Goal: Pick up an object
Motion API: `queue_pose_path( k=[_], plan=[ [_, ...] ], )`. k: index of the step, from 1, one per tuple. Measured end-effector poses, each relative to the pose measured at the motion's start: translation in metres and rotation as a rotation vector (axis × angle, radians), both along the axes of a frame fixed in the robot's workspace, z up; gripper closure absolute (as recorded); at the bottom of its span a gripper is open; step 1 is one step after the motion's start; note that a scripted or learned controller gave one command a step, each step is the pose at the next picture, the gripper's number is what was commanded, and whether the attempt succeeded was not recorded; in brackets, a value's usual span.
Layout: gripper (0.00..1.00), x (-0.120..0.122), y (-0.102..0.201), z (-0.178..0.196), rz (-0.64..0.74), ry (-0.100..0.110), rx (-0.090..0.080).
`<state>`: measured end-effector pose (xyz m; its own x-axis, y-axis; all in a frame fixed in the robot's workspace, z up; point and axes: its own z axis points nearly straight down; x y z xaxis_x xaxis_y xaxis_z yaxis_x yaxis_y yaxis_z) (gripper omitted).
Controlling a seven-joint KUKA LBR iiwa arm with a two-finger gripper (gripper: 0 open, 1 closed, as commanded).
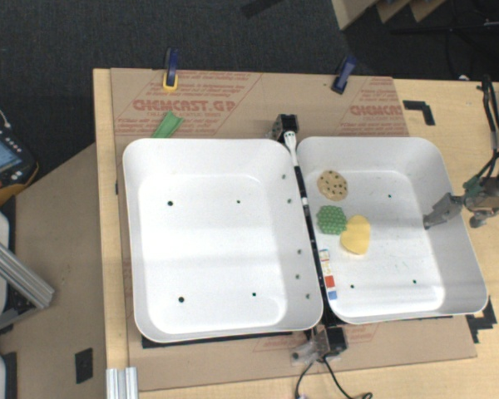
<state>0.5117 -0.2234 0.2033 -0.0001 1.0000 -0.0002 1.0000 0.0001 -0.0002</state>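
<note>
At right rim of right-hand shallow white bin (459,248): grey two-finger pincer (439,213), reaching in over the rim about halfway along that side, tip aimed toward the bin's floor. Pincer state: cannot tell, too small and side-on to judge. Nothing seen held.

Three candidate objects, all clustered against the left wall of the same bin, well apart from the pincer across the bare floor:
- round tan biscuit with dark chips (333,184), nearest the far-left corner. Lying flat; round, so no long axis.
- bumpy green roundish piece (331,219), just nearer than the biscuit and close beside the left wall. Roughly round as well, no clear heading.
- smooth yellow lumpy piece (356,235), touching or nearly touching the green one on its right, nearest of the three to the pincer. Slightly elongated; long axis roughly from far rim to near rim, wider end toward the near rim.

Left-hand shallow white bin (141,248) alongside. Both seated on a brown cardboard sheet (233,98), clipped at its far edge by two blue clamps (171,63).
</note>
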Motion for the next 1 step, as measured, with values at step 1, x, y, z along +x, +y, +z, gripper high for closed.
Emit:
queue_pose_path(
  k=[1],
  plan=[
    [0.00,0.0410,-0.0009,0.2165,0.004,-0.022,-0.010]
  ],
)
